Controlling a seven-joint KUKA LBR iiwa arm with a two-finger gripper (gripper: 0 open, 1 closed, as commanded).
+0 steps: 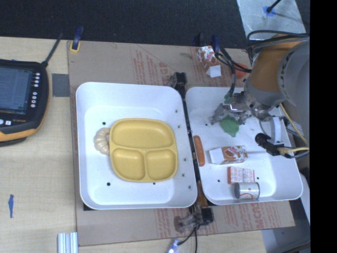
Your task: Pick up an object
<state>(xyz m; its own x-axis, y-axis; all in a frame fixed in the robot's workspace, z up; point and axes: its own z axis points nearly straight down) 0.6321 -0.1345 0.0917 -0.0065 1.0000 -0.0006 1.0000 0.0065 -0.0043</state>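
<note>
The two-finger metal gripper (pixel 230 111) hangs over the far half of the right-hand shallow white bin (pixel 295 186), near its middle, with the grey arm and its orange band (pixel 266 70) reaching in over the bin's far right corner. Directly under and just toward the near side of the fingertips lies a small flat green object (pixel 230 126), touching or almost touching them; whether the fingers are spread or closed on it cannot be made out from this slant, so no hold can be claimed. It looks the likeliest target, needing little more than a straight descent. In the same bin, a slim orange-brown sausage-shaped piece (pixel 198 149) lies along the left wall, its long axis running far to near; a white and brown carton (pixel 228 154) lies near the centre, a small red and white box (pixel 240 174) sits nearer the front, and a short silver can (pixel 246 190) lies on its side by the front edge. The left-hand white bin (pixel 92 188) holds a yellow three-compartment plastic plate (pixel 142 149) at its centre, with a pale tan ridged object (pixel 101 140) tucked against the plate's left edge.
</note>
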